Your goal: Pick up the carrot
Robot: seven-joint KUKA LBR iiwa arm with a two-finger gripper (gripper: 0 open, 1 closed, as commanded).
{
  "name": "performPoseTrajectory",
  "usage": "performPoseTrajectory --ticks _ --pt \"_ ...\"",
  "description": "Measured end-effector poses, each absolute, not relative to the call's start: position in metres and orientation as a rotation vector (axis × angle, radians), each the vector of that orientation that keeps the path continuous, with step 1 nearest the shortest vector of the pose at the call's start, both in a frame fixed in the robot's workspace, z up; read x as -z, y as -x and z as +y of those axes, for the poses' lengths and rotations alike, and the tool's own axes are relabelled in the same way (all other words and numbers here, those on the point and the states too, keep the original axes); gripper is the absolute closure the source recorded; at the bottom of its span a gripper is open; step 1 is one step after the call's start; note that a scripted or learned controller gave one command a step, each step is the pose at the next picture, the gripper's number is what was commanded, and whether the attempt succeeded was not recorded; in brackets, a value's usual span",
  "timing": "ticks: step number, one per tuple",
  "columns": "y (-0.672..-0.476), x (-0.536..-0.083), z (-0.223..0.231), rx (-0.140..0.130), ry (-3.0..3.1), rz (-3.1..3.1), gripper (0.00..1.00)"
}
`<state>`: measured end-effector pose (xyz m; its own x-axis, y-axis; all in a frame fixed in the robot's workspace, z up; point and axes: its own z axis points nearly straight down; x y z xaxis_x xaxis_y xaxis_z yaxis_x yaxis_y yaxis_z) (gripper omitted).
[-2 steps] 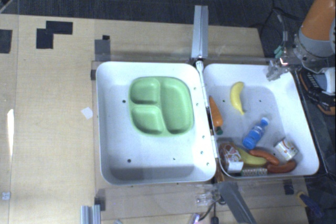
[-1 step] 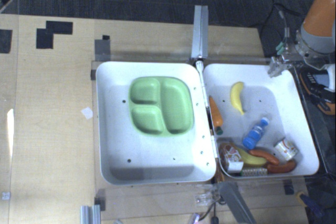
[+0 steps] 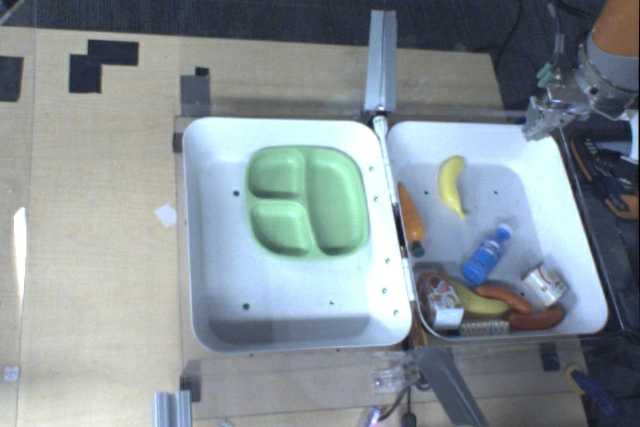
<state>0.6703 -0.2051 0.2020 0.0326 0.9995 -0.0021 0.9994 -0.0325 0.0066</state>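
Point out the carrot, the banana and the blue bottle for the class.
carrot (image 3: 408,215), camera view, middle of its orange body.
banana (image 3: 453,185), camera view, middle of its curve.
blue bottle (image 3: 483,258), camera view, on its blue body.

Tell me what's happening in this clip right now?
A KUKA arm reaches in from the right, its tool hovering above the far right corner of the right bin, away from everything in it. The carrot it is meant to pick up lies untouched against that bin's left wall, beside a banana. A blue bottle and a few other items sit nearer the front. The left bin holds a green divided plate.
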Motion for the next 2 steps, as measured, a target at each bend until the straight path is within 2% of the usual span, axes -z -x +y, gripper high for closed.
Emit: performPoseTrajectory --ticks 2 --pt "-0.675 -0.227 -0.203 -0.014 -2.228 2.186 1.0"
